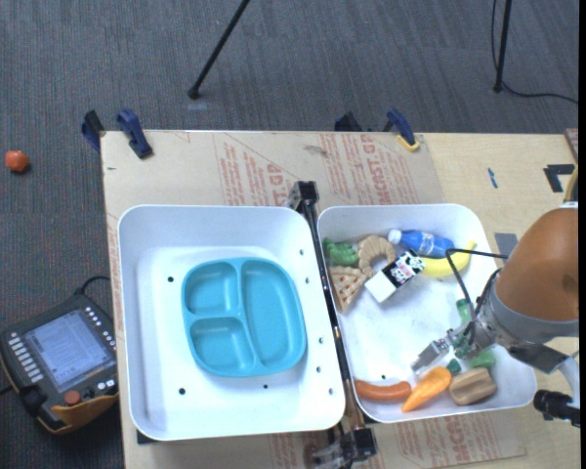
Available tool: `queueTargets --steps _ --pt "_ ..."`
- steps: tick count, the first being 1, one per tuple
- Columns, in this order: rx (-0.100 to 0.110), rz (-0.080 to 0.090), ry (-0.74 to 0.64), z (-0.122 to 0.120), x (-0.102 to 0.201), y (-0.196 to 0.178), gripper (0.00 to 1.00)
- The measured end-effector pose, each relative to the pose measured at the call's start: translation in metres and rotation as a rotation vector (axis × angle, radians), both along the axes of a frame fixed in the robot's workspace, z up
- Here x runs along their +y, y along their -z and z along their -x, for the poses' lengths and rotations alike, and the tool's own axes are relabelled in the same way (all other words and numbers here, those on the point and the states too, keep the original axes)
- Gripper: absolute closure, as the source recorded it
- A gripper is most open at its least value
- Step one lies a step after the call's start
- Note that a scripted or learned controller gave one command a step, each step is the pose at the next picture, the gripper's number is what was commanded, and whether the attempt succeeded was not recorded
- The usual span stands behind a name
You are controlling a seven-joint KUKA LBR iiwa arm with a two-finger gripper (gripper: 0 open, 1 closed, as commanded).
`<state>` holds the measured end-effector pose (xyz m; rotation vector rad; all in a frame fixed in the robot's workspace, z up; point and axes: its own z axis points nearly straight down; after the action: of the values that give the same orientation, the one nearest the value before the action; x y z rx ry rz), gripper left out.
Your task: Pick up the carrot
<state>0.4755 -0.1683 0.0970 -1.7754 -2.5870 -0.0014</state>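
The orange carrot (pixel 428 388) lies slantwise in the right bin (pixel 449 213), tip pointing lower left, just below the hand (pixel 439 353); whether the hand is apart or together, I cannot tell

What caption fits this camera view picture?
Gripper hovers just above the carrot in the right bin; blue plate sits in the left bin.

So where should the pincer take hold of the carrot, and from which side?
Probably the carrot's thick middle, coming straight down from above, jaws closing across its width. It lies flat near the right bin's front edge, tapering toward its lower-left tip, so the tip gives less to pinch. The sausage sits close at that tip and the bread piece beside its thick end; the middle leaves the most room.
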Motion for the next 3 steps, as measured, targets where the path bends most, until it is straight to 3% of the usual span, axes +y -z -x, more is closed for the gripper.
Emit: queueTargets --steps 1,2,3 --pt "-0.002 0.001 -0.209 0.000 0.069 0.010 0.00" --pt "-0.002 0.001 -0.171 0.000 0.081 0.010 0.00" --pt "-0.003 0.002 -0.295 0.000 0.014 0.009 0.00"
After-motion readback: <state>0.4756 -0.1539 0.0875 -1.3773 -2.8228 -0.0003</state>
